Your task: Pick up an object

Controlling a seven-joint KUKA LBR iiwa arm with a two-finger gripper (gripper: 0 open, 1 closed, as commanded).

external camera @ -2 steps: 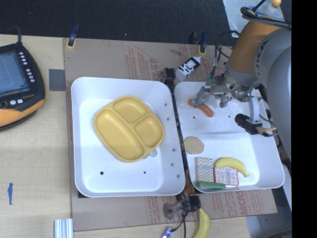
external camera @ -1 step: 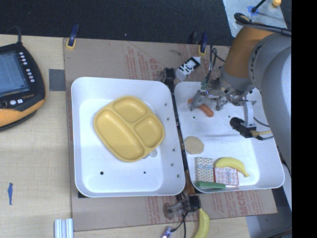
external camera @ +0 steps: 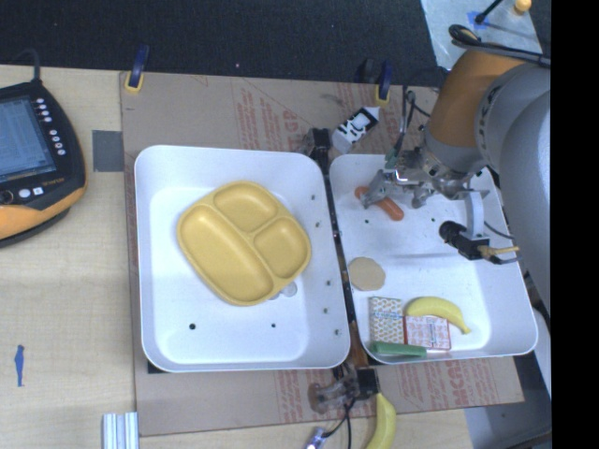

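My gripper (external camera: pixel 398 187) hangs low over the back left part of the right bin (external camera: pixel 510 330). Directly under and beside it lies a small orange carrot-like piece (external camera: pixel 391 209), partly covered by the gripper, so contact cannot be judged. Toward the front of the same bin lie a tan round disc (external camera: pixel 367 273), a yellow banana (external camera: pixel 442 312), a patterned packet (external camera: pixel 385 321), a red and white packet (external camera: pixel 427 331) and a green stick (external camera: pixel 399 350).
The left bin (external camera: pixel 168 344) holds a yellow divided plate (external camera: pixel 245 241). A second banana (external camera: pixel 382 421) lies in front of the bins. At the far left sits a control pendant (external camera: pixel 33 162), and a black and white object (external camera: pixel 356 125) rests behind the bins.
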